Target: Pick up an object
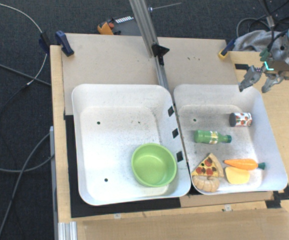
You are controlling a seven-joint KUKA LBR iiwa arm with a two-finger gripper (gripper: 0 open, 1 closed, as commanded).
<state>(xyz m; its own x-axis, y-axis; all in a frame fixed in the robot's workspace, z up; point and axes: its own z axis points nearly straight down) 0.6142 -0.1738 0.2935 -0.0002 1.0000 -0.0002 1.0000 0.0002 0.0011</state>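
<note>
The right bin (264, 111) holds a small red-and-white can (240, 119) lying on its side, a green bottle (212, 137) lying flat, a pizza slice (208, 172), an orange carrot (243, 164) and a yellow wedge (237, 176). A green bowl (154, 164) sits in the left bin (109, 129) near its front right corner. My gripper (257, 82) hangs open above the right bin's far right rim, with nothing between its fingers, up and to the right of the can.
A slanted metal rail (147, 26) runs down to the gap between the bins. Blue clamps (64, 43) sit at the board's far corners. A crumpled cloth (252, 39) and cables lie at the top right.
</note>
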